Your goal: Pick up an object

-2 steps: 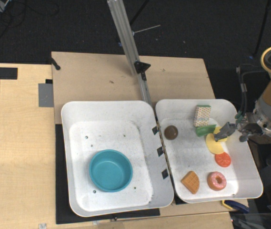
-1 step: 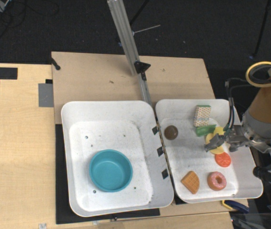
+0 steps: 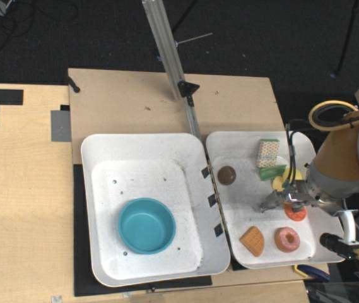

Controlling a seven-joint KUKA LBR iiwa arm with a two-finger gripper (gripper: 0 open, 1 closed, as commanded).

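Note:
The right bin [image 3: 239,149] holds several small items. A brown ball [image 3: 226,175] lies near its left wall. At the back sits a speckled beige block [image 3: 268,151], with a green piece [image 3: 272,172] and a yellow piece [image 3: 282,182] just in front of it. An orange wedge [image 3: 252,240] and a pink donut [image 3: 287,239] rest near the front rim. My gripper [image 3: 275,202] hangs low over the middle of this bin, between the yellow piece and a red-orange item [image 3: 296,213] that lies right beside it. I see nothing held.
The left bin [image 3: 103,147] contains a blue bowl [image 3: 146,225]. A metal bar [image 3: 166,40] slants down from the back to the gap between the bins. Black clips [image 3: 212,199] line the shared wall. The arm's orange band [image 3: 338,153] overhangs the right bin's right side.

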